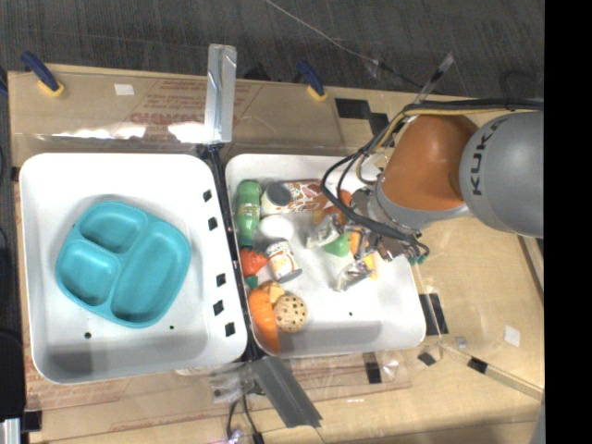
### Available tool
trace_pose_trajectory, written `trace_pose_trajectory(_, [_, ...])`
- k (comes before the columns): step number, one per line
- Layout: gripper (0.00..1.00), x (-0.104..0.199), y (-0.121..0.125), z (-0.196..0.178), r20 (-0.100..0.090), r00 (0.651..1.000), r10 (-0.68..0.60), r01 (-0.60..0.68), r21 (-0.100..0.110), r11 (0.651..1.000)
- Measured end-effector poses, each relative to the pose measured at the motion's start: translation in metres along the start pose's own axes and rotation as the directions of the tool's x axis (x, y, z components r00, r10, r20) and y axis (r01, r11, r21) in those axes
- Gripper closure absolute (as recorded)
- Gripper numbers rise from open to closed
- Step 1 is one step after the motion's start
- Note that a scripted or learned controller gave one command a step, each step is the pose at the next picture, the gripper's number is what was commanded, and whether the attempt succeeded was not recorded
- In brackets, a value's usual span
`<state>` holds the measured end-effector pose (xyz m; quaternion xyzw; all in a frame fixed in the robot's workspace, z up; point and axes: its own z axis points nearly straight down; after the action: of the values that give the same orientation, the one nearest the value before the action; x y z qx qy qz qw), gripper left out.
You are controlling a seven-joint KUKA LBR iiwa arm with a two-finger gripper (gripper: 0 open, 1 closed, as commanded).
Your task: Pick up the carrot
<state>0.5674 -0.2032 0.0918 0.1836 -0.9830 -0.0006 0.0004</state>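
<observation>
A blue clamp (pixel 43 73) sits at the upper left of the frame, on the edge of the brown board (pixel 139 109) under both bins. The left bin (pixel 46 183) fills the left half and holds a teal plate (pixel 123 264) with three compartments, lying near its middle. A metal strip (pixel 221 95) stands above the gap between the bins, and a second clamp (pixel 311 80) lies to its right.

The right bin (pixel 398 326) is crowded along its left wall. From the top down, a green bottle (pixel 247 206) lies there, then a small red-orange piece (pixel 252 263), and then, in the lower left corner, a larger orange shape that looks to be the carrot (pixel 262 317), lying against the wall. A round speckled cookie (pixel 290 312) touches the carrot's right side. A small labelled jar (pixel 282 260) lies just above the cookie. Near the bin's top edge lie a white and grey item (pixel 276 198) and a printed packet (pixel 303 193).

The gripper (pixel 356 262) hangs low over the bin's middle right, well apart from the carrot, amid green and yellow bits too muddled to name. I cannot tell whether it is released or clenched, and nothing is plainly seen in its hold. Black cables (pixel 347 169) loop over the wrist. The arm (pixel 507 169), with its orange band (pixel 425 160), enters from the right.
</observation>
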Motion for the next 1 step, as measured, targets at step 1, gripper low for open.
trace_pose_trajectory(1, [0.0,-0.0112,-0.0097,-0.002,0.005,0.975,-0.224,0.224,0.005,0.975])
